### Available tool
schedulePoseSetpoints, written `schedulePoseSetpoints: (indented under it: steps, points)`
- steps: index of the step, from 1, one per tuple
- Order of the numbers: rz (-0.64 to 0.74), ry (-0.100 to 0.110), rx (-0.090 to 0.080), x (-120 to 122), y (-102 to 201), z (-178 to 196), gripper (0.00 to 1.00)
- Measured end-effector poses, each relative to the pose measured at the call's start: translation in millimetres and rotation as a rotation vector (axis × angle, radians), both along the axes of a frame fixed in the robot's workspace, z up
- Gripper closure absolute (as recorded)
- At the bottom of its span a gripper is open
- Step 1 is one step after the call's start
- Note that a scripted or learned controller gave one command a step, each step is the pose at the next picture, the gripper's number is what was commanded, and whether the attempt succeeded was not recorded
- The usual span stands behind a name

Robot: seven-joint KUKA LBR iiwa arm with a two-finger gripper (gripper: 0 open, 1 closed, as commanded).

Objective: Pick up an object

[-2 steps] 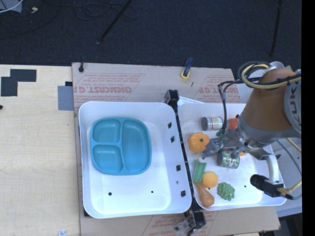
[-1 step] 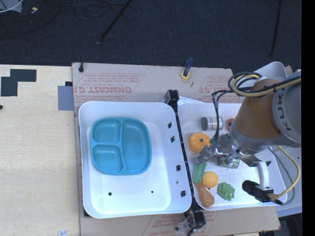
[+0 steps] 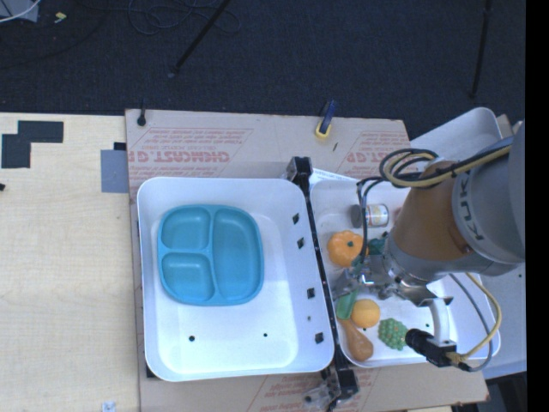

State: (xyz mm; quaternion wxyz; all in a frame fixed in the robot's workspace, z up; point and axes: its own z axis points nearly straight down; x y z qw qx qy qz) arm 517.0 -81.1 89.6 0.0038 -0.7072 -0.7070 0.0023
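A: What sits nearest, at the bottom of the frame?

B: The lower edge of the desk (image 3: 69, 316), with a dark clamp (image 3: 330, 390) at the bottom centre where the two bins meet. Just above it, in the lower right, the right bin (image 3: 334, 197) holds the toys: a tan pear (image 3: 357, 342) at its bottom left corner, green grapes (image 3: 392, 333) just beside it to the right, and a small orange ball (image 3: 365, 312) touching the pear from above.

A: Anything else in there?

B: A green piece (image 3: 345, 305) left of the ball, and higher up a bigger orange fruit (image 3: 345, 248) with a green stem, near the divider.

A: And the arm?

B: The arm (image 3: 446, 221) comes in from the right and covers the middle of that bin. The jaws (image 3: 377, 277) hang between the orange fruit and the ball; I cannot tell whether they are apart or together, and nothing shows between them.

A: The left bin?

B: The left bin (image 3: 171, 350) carries a blue plate (image 3: 211, 255) with three sections, in its upper half.

A: Farthest back?

B: Cardboard (image 3: 223, 148) under the bins, a blue and yellow clip (image 3: 326, 119) at its top edge, then dark floor (image 3: 257, 41) with cables.
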Motion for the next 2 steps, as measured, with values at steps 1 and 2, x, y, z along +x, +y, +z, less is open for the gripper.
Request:
schedulePoseSetpoints:
  steps: [1, 2]
  points:
    - [-0.008, -0.001, 0.0, 0, -2, 12, 1.0]
    - [-0.002, -0.008, -0.002, 0, -2, 54, 1.0]
